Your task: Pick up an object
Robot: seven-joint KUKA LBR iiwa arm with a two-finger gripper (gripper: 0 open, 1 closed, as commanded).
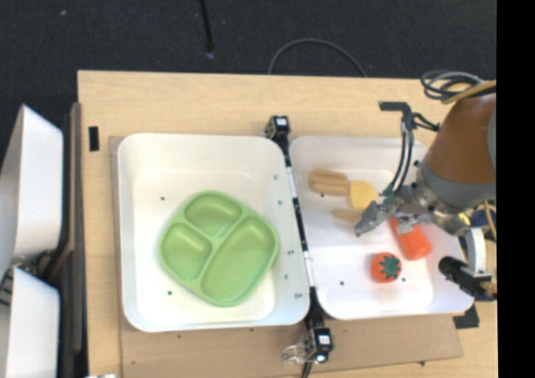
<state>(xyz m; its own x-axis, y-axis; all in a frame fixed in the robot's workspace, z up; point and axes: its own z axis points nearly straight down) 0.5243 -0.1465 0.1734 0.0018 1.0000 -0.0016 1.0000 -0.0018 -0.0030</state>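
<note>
The right bin (334, 293) holds several toy foods. A tan bread-like piece (328, 182) lies at its back, with a yellow chunk (362, 194) beside it and a small tan bit (345, 216) just in front. A red tomato with a green top (385, 268) sits near the front. An orange block (413, 242) lies partly under the wrist. My gripper (384, 223) hangs low over the middle of this bin, between the yellow chunk and the orange block. It is open, one grey finger (368, 222) splayed to the left, and nothing shows between the fingers.
The left bin (142, 167) carries a green divided plate (219, 247). A black divider rail (294, 201) runs between the bins. The arm's orange band (464, 138) and cables (405, 142) rise over the right bin's back right corner.
</note>
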